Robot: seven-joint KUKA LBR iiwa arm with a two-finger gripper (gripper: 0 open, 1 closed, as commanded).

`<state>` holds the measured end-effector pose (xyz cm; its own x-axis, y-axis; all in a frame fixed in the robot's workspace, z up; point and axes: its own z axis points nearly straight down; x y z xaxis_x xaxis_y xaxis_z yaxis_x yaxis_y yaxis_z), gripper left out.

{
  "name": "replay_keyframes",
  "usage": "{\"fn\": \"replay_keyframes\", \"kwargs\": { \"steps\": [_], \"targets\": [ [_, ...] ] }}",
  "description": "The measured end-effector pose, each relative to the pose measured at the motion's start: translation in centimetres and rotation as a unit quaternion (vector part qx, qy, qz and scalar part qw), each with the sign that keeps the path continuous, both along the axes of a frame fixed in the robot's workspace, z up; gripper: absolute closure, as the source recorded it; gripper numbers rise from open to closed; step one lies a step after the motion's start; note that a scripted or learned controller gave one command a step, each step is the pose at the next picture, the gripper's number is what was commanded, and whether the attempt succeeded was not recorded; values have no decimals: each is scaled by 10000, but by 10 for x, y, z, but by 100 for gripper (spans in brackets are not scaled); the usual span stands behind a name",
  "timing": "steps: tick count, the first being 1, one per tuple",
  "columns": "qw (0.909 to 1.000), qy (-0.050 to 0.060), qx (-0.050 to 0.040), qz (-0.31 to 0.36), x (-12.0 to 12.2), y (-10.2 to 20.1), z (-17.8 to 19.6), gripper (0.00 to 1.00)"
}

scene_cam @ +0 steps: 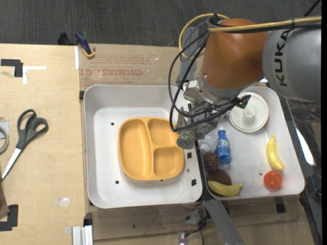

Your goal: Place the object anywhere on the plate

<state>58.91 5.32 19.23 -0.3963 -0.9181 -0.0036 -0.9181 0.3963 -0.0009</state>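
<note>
The gripper (187, 138), its state impossible to tell, is hovering at the yellow plate (151, 149)'s two o'clock rim

Gripper (190, 137) fingers hidden under wrist

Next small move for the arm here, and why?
Probably shift the gripper left, further over the yellow plate, before any release. It sits at the plate's right rim, near the divider between the bins. A small dark thing shows at its tip, but whether it is held between the fingers is unclear.
</note>
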Motion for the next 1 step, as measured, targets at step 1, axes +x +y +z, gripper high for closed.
{"fn": "replay_keyframes", "kwargs": {
  "steps": [1],
  "targets": [
    [10000,-2,-3,-4,0,0,0,0]
  ]
}}
